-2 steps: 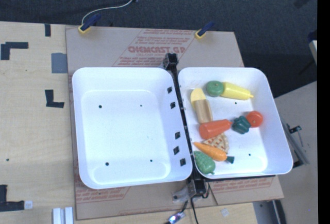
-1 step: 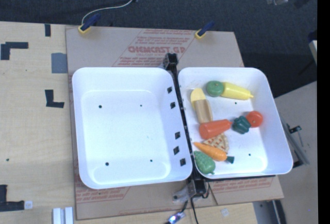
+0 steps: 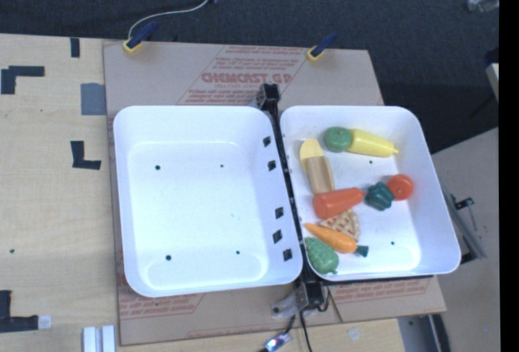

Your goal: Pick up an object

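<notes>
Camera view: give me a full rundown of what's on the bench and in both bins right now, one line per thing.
Left bin: 1, white, left half of the board.
Right bin: 1, white, beside the left bin, holding all the toy food.
Corn cob: 1, yellow with green end, far side of right bin.
Bread roll: 1, tan and pale yellow, near the shared wall.
Large carrot: 1, orange-red, middle of right bin.
Tomato: 1, red with dark green top, right of the large carrot.
Waffle: 1, tan, under the carrots.
Small carrot: 1, orange, near front.
Green vegetable: 1, green, front left corner.
Clamps: 2, blue and yellow, board's far edge.
</notes>
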You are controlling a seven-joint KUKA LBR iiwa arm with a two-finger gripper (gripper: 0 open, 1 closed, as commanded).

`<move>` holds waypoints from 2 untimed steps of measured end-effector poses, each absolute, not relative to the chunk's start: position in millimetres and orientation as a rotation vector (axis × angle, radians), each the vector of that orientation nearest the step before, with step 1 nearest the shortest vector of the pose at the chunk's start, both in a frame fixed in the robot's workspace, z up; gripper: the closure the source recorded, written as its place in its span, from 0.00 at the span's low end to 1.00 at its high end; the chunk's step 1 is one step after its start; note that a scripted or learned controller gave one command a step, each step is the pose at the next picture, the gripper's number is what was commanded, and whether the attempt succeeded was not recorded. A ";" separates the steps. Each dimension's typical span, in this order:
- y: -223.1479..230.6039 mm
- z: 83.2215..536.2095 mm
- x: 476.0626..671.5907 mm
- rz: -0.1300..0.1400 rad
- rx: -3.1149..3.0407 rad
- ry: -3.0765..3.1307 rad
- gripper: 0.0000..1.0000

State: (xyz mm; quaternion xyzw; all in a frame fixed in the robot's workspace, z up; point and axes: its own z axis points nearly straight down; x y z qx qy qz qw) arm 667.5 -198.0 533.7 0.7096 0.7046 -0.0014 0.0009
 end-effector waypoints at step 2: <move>-222.6 534.6 668.9 -0.002 2.219 2.222 1.00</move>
